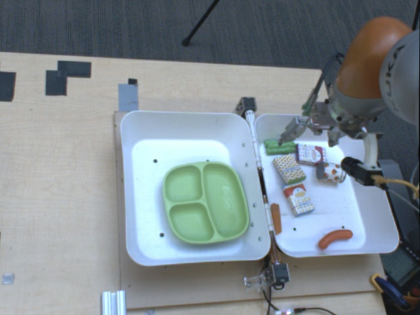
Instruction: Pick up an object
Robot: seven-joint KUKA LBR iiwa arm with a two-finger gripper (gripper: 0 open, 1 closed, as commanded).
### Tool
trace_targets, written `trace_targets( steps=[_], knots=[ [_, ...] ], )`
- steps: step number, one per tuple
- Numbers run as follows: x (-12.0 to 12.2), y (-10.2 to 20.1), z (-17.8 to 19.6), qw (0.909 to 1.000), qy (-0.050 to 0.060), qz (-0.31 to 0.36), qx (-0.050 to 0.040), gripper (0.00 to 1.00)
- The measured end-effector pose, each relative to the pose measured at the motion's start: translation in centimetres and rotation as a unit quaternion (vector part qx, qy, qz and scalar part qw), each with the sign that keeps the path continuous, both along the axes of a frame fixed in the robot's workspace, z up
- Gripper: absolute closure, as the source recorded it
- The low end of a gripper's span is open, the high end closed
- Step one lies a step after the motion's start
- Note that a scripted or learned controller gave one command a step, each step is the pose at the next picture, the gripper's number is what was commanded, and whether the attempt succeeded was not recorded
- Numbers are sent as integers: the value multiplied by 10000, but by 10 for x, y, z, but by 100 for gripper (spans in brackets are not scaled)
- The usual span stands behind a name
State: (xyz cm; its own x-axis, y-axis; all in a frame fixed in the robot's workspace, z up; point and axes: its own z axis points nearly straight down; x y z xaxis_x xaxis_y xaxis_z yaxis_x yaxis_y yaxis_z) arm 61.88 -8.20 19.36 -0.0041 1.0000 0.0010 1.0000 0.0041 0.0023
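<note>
Camera view: red sausage (335,239) lies nearly left-right.

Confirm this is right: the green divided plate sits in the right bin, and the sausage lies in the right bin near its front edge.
Not quite. The green divided plate sits in the left bin, not the right one, as the camera view shows. The rest holds: the sausage lies in the right bin near its front edge.

A green divided plate (206,203) lies in the left bin (141,195). At right of frame, the right bin (377,222) holds a green bar (280,147), small boxes (289,168), and a sausage (335,239). The arm (371,64) hangs over its upper edge.
</note>
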Motion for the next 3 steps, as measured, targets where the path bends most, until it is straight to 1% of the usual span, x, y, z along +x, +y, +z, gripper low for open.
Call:
trace_targets(
  steps=[1,2,3],
  knots=[
    [-56,-6,-109,10000,-8,-11,-5,0],
    [-53,-6,-96,10000,-45,-4,-8,100],
    [-91,64,-9,10000,-9,2,1,100]
  ],
)
